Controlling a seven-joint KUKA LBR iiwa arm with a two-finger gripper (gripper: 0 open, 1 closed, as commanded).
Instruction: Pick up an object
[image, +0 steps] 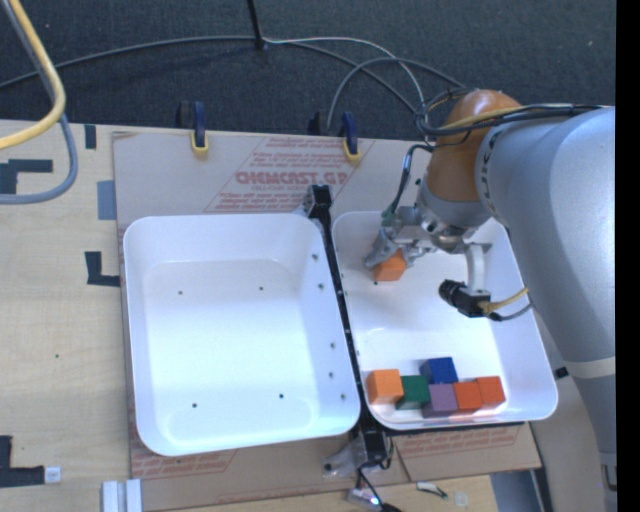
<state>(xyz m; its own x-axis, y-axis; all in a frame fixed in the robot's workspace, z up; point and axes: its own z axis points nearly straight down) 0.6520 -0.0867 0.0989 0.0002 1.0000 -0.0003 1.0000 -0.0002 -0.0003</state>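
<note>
Over on the left, the left bin (225, 330) sits with its white floor bare, and the black divider (335, 300) runs between it and the right bin (520, 330). Crossing that line, the gripper (392, 255) hangs over the far end of the right bin with an orange block (390, 267) pinched between its fingertips, fingers closed on the block, which looks lifted just off the floor. Here is the worry: the hold looks shallow, near the block's top, so any jolt or tilt could let it slip and drop back. Down at the near end, a cluster waits: orange cube (384, 383), green block (413, 393), blue block (438, 371), purple block (441, 398), and two more orange blocks (478, 394) side by side. The dangling black cable (466, 296) just right of the gripper could snag as the arm rises.
</note>
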